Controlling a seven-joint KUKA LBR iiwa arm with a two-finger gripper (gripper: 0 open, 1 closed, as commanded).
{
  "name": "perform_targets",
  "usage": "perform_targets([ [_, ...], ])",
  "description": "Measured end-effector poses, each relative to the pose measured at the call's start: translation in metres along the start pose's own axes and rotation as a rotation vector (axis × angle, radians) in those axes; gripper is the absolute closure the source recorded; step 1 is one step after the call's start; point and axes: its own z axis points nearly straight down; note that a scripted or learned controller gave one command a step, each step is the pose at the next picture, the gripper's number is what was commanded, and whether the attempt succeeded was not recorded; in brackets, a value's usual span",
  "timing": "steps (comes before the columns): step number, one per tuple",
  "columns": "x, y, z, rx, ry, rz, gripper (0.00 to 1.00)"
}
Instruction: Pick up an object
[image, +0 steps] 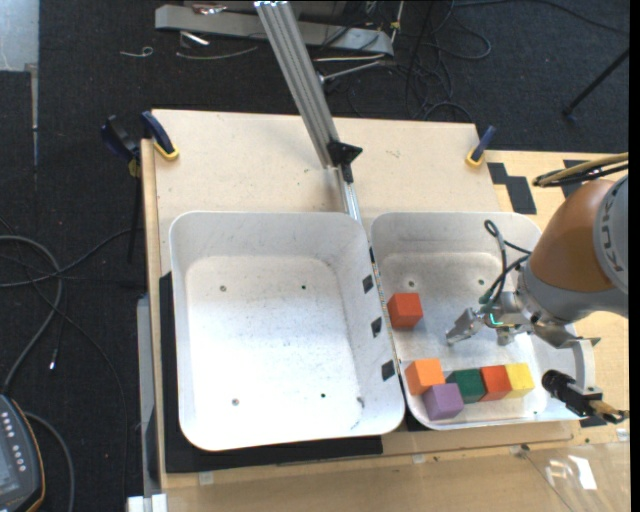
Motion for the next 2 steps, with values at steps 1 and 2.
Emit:
perform_targets([
  [1,0.0,0.0,0.0,0.0,0.0,0.0,0.0],
  [2,0.0,0.0,0.0,0.0,0.0,0.0,0.0],
])
